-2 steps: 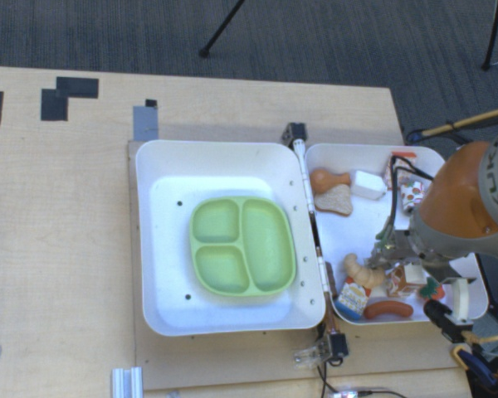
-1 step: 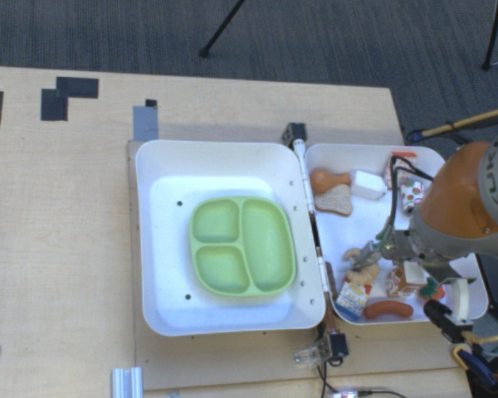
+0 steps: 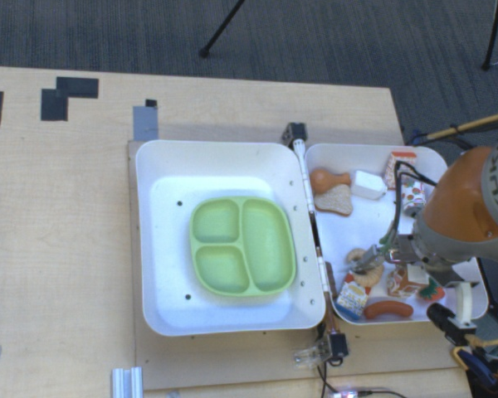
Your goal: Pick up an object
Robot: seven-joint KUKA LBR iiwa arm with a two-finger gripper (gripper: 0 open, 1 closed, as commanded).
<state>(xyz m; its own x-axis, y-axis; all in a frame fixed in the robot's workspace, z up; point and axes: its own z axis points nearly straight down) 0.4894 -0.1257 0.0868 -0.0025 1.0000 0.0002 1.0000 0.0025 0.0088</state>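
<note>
You are looking down on two white bins on a wooden bench. The left bin (image 3: 149, 222) holds a green plate (image 3: 242, 247) with three compartments, lying flat near its middle. The right bin (image 3: 328, 157) is full of toy food: a slice of bread (image 3: 335, 200) with a brown drumstick-shaped piece (image 3: 325, 177) touching its upper edge, a white block (image 3: 368, 184) just beside them, a small printed carton (image 3: 412, 194) further right, and a sausage (image 3: 388, 309) along the near rim, with a small packet (image 3: 351, 298) just to its left. The arm (image 3: 469, 206) comes in from the right and hangs over the lower part of this bin. Its gripper (image 3: 373, 257) points left, low over the clutter near a pale item (image 3: 356, 258); you cannot tell from here whether it is open, closed or grasping anything
</note>
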